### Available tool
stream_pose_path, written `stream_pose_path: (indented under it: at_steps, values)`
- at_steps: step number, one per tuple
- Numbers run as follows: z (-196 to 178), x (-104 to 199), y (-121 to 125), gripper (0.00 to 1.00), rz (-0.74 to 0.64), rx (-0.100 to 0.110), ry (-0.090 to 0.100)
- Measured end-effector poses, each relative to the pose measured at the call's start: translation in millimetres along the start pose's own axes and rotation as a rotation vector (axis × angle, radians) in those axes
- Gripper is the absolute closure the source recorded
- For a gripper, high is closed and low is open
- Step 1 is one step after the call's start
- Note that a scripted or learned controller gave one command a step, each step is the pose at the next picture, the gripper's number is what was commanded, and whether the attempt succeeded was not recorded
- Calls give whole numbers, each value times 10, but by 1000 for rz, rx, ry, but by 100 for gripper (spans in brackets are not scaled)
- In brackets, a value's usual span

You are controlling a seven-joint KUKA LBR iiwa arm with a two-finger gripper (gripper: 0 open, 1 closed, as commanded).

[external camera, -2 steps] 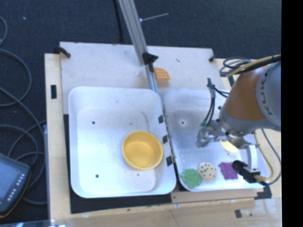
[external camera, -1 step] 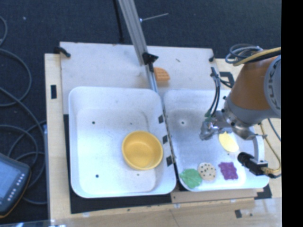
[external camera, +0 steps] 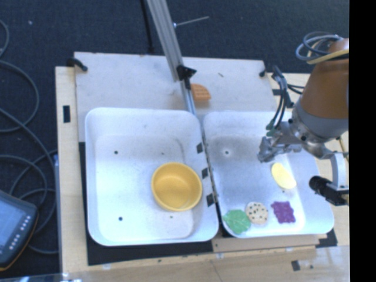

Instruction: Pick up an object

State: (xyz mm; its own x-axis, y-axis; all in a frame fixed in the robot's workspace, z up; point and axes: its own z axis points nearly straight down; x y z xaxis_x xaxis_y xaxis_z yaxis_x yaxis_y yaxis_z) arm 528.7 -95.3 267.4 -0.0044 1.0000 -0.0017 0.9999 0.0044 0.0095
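Couldn't tell how far the gripper (external camera: pixel 269 150) was open: showed up as a grey blur under the wrist, seen from above. Couldn't make out anything held in it either. Placed it low over the right bin (external camera: pixel 232 128), towards the back, just up-left of the yellow oval (external camera: pixel 284 175); couldn't tell whether touching or apart.

Lost most of the arm (external camera: pixel 329 87) past the right edge of the view. Caught an orange thing (external camera: pixel 201 93) on the board behind the bins, its left part hidden by the metal rail (external camera: pixel 164 28); couldn't identify it. Spotted a screen device (external camera: pixel 13 228) at bottom left, cut by the frame edge; couldn't read its screen. Noted cables (external camera: pixel 17 116) on the dark floor at left, running out of view.

Counted one yellow bowl (external camera: pixel 176 185) in the left bin (external camera: pixel 117 134): upright, right of centre, near the wall shared with the right bin.

Counted four pieces in the right bin. Put the yellow oval on the right side, mid-depth. Logged the other three in a row along the front wall: green piece (external camera: pixel 237 221) in the front-left corner, round speckled cookie (external camera: pixel 256 212) just beside it, purple piece (external camera: pixel 284 211) slightly apart to the right. Couldn't name the green or purple shapes: too small.
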Motion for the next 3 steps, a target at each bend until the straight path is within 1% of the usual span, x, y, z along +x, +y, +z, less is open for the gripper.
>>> stream_pose_path:
  at_steps: [1, 2, 3]
  values:
    - [-21, 440, 95, 100, -3, 7, 3]
    - [149, 926, 176, 100, -1, 10, 1]
    - [99, 1499, 304, 100, -4, 8, 3]
